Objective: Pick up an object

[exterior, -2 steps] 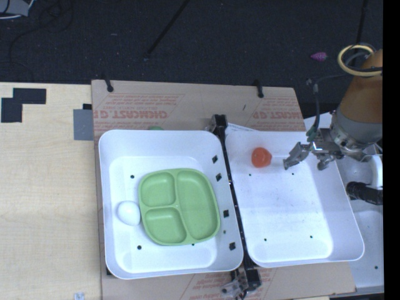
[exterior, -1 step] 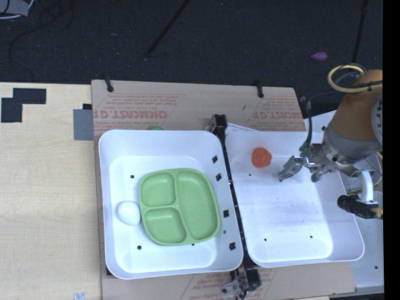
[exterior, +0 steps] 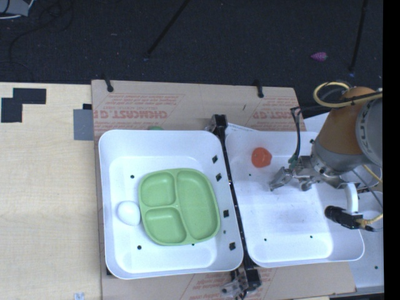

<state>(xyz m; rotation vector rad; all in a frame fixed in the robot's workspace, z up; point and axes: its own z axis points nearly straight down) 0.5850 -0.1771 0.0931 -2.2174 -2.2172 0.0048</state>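
Left bin (exterior: 119,242) holds green tray (exterior: 178,206) and white ball (exterior: 129,213); right bin (exterior: 294,242) holds orange object (exterior: 261,157) beside empty, spread jaws (exterior: 279,181).

1 fixed overhead camera, slanted down over both bins (exterior: 112,167)

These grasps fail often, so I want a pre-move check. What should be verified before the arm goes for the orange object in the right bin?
1. Target in view: the orange object lies unobstructed in the right bin, near its far wall. Ok.
2. Gripper in the same bin as the target: ok.
3. Gripper over the target: it sits beside and nearer the camera than the object, apart from it. Not ok.
4. Nothing held already: no object shows at the gripper. Ok.
5. Jaws' opening: cannot tell.
6. Other items out of the way: the green divided plate and white ball are in the left bin. Ok.
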